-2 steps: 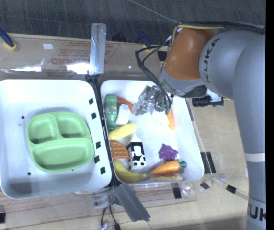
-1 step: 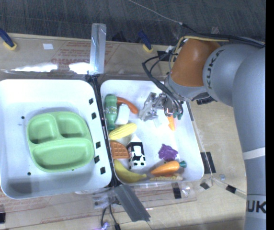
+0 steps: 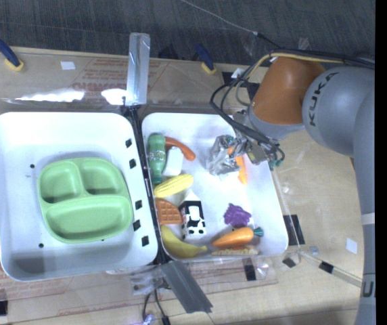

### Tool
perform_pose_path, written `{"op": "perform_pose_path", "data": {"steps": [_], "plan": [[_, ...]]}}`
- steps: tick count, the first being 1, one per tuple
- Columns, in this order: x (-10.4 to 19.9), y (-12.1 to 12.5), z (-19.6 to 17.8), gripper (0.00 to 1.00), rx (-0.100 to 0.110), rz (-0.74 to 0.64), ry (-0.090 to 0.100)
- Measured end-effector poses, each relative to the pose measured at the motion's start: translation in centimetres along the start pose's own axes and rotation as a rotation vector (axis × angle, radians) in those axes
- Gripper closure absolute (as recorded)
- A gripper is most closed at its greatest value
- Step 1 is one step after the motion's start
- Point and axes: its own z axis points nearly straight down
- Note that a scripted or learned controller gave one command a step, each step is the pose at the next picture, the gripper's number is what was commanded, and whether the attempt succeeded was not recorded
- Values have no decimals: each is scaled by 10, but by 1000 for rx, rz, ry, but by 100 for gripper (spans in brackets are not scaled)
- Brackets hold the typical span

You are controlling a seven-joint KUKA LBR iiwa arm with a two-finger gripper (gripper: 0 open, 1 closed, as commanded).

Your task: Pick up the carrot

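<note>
One carrot (image 3: 235,237) is lying untouched by the right bin's (image 3: 272,181) near edge.
Hand (image 3: 229,156) is hovering mid-bin; grip state indeterminable; next move calls for repositioning over it.

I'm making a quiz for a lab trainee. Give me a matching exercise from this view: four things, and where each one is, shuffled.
Things:
1. green divided plate
2. carrot
3. gripper
4. banana

Places:
A. right bin, upper part, right of the green bottle
B. left bin
C. right bin, bottom left corner
D. right bin, lower right, below the purple grapes

Pairs: 1-B, 2-D, 3-A, 4-C
</note>
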Motion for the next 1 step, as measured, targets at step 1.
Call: {"op": "perform_pose_path", "data": {"steps": [1], "plan": [[-2, 0, -12, 100, 3, -3, -6]]}}
